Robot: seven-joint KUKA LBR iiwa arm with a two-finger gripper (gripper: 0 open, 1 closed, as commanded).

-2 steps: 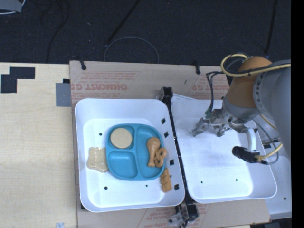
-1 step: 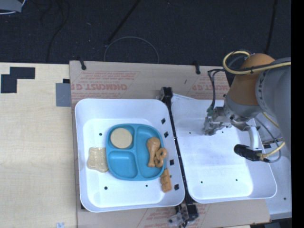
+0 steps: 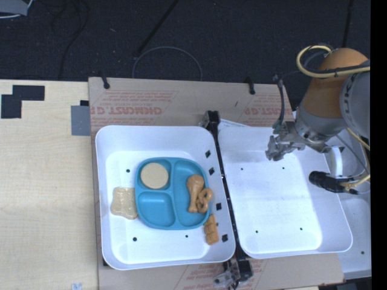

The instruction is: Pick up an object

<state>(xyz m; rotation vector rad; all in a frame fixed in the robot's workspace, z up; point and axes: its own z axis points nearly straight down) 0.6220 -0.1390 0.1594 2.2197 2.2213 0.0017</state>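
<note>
The claw hangs over the right bin's far edge; whether it is spread I cannot tell. Well to its left, the left bin holds a blue tray with food toys.

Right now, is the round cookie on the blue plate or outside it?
On it: the round cookie lies in the upper left compartment of the blue plate.

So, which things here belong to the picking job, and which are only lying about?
For the job:
gripper, over the right bin
round cookie, pretzel, pale biscuit and small brown piece, all in the left bin

Just lying about:
blue plate
cardboard sheet
black cables
</note>
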